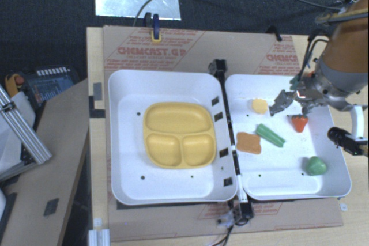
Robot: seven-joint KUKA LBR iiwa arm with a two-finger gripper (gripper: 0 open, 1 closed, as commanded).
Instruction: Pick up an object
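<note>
Blocking the right bin's (340, 181) far edge, the arm (346, 49)

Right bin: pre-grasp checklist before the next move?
1. Targets in the right bin: yellow piece, red piece, green stick, orange slice, green ball. Ok.
2. Gripper above the bin, between the yellow and red pieces. Ok.
3. Object between its fingers: none. Ok.
4. Finger opening: cannot tell.
5. Green stick touches the orange slice; crowded grasp. Not ok.
</note>
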